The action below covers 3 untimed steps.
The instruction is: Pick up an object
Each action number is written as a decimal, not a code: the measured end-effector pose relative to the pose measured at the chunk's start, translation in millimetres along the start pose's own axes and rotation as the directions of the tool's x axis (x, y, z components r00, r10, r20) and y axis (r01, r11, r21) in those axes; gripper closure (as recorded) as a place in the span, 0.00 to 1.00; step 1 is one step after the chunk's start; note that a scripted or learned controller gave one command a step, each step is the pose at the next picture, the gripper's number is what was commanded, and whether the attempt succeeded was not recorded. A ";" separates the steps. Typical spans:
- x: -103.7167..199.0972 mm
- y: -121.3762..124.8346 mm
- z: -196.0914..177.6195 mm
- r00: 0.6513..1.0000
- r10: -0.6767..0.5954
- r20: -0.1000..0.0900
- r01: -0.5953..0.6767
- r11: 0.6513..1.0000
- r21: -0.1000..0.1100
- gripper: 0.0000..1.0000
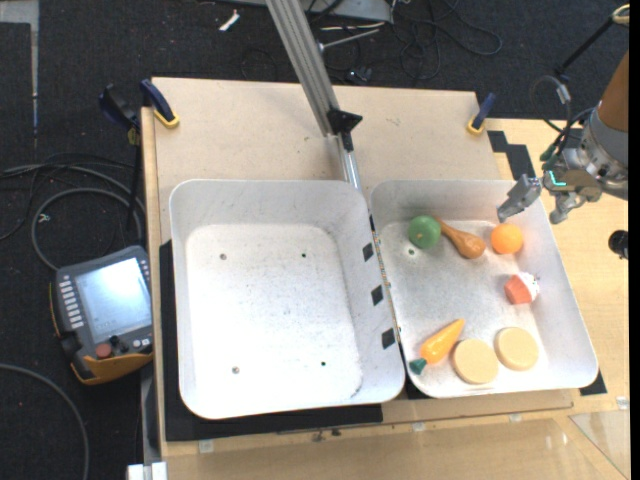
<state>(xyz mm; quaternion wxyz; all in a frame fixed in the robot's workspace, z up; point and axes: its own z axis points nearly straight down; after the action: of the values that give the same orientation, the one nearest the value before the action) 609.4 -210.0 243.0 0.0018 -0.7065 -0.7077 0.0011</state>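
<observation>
The right bin (560, 268) holds a green ball (424, 232), a brown pear-shaped piece (463, 239), an orange ball (507, 239), a red and white piece (521, 288), a toy carrot (440, 341) and two pale round discs (476, 360) (517, 348). My gripper (540, 201) hangs at the bin's upper right rim, up and to the right of the orange ball. Its two fingers stand apart with nothing between them.
The left bin (200, 208) lies beside the right one. A slanted metal pole (305, 53) runs from the top to the gap between the bins. Clamps sit at the bench's back corners (160, 108) (481, 114). A pendant (105, 313) lies on the floor at left.
</observation>
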 end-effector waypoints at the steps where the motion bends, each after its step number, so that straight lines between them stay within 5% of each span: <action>1: 0.3 0.9 -2.7 1.000 -0.002 0.002 0.002 1.000 -0.004 0.00; 3: 13.3 4.1 112.0 1.000 -0.002 0.000 0.002 1.000 0.001 0.00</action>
<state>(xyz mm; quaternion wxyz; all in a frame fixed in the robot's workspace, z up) 613.1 -196.6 131.0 0.0021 -0.7057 -0.7086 0.0013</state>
